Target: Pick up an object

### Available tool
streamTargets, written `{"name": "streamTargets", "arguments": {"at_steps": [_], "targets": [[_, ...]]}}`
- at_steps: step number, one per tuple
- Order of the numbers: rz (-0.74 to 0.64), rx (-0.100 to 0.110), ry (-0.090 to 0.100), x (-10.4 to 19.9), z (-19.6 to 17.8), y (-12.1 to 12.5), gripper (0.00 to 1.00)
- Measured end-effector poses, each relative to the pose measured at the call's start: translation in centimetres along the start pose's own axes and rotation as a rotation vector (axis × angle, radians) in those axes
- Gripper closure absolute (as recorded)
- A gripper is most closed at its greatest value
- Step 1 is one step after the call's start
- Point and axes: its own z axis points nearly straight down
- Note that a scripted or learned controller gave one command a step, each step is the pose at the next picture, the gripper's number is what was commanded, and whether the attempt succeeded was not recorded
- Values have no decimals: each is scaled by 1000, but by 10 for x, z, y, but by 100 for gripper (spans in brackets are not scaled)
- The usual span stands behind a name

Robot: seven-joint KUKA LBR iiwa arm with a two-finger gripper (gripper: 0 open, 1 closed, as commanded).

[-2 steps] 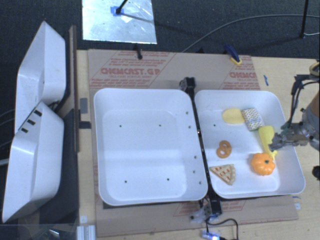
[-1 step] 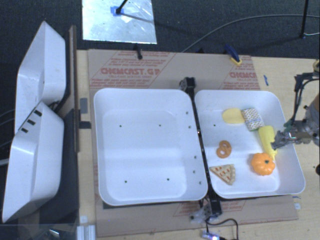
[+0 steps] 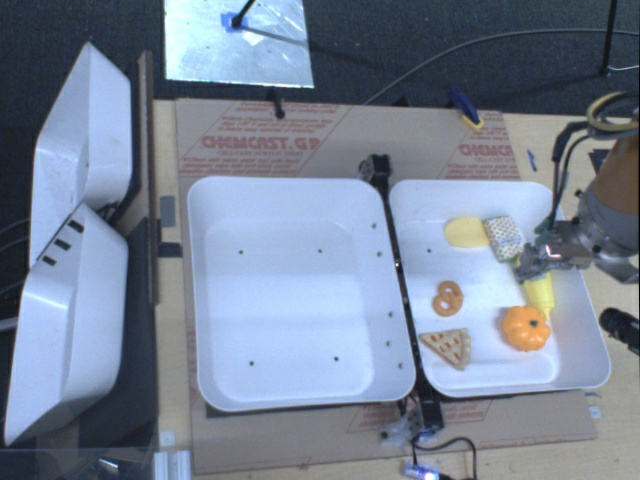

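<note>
Gripper (image 3: 535, 258) position above the right bin (image 3: 420, 208) puts it beside a yellow bottle-shaped toy (image 3: 541, 291); whether its fingers are apart or together cannot be told. Left to right, the left bin (image 3: 215, 368) sits alongside, then a cracker wedge (image 3: 447, 347), a pretzel (image 3: 448, 298), a yellow oval (image 3: 465, 231), a speckled block (image 3: 503, 236) and an orange pumpkin (image 3: 525, 329).
</note>
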Motion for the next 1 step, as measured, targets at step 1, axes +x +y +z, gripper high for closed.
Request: {"name": "streamTargets", "arguments": {"at_steps": [1], "targets": [[0, 1, 1, 50, 3, 10, 100]]}}
